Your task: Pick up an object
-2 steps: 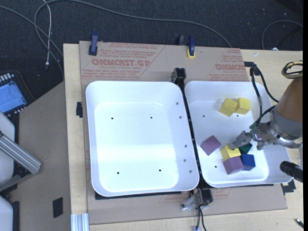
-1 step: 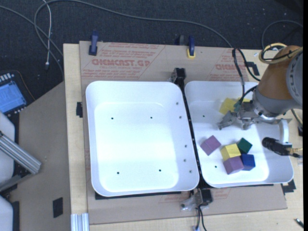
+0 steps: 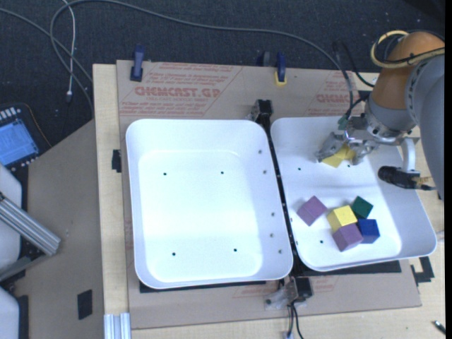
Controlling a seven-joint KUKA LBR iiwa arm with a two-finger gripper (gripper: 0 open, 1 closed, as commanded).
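Bins sit side by side on the bench, and the work is all in the right bin [image 3: 417,221], where the arm reaches in from the right with its orange band high at the far right. Gripper [image 3: 340,151] hangs over the far part of that bin with its fingers closed around a yellow block [image 3: 337,158], which shows between the fingertips and pokes out on their left and near sides; I judge this a real grasp, since the block sits tilted rather than flat, as a thing would if it were hoisted by two opposite faces and free to swing a little. That tilt also suggests it is clear of the bin floor or just leaving it, though the slanted view does not settle how high. The block itself is small, plain yellow, cube-like, with a duller shaded face turned toward the near side. Remaining pieces lie clustered near the near-right of the same bin, well apart from the gripper: a lilac block [image 3: 311,210] on the left of the group, a second yellow cube [image 3: 344,216], a green one [image 3: 362,206] beyond it, a blue one [image 3: 369,229] and a purple one [image 3: 347,237] nearest. Their tight packing likely explains the choice of a lone target, with room for fingers on both sides. The left bin [image 3: 141,210] holds nothing to pick.
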